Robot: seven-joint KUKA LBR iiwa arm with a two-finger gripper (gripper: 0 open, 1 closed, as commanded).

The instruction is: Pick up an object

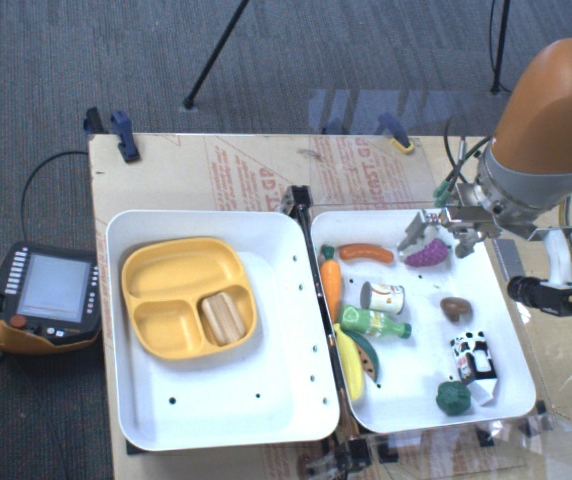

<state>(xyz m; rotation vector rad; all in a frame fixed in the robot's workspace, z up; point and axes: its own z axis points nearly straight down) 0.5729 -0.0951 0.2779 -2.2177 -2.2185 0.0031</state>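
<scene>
My gripper point(436, 240) hangs over the back of the right bin point(511, 298), under the grey wrist and orange band. Its two fingers are spread apart, one finger point(412, 236) to the left and the other to the right. A purple bunch of grapes point(428, 256) lies just below and between them, on the bin floor; nothing is clamped. Other toys in this bin: a red sausage point(366, 254), a carrot point(331, 288), a white can point(384, 296), a green bottle point(373, 322), a banana point(350, 370), a brown lump point(455, 308), a cow-print carton point(473, 358) and a green broccoli point(454, 397).
The left bin point(216, 408) holds a yellow divided plate point(181, 268) with a bread roll point(223, 318) in one compartment. A teach pendant point(46, 298) lies on the floor at the left. Clamps sit on the bench's back edge.
</scene>
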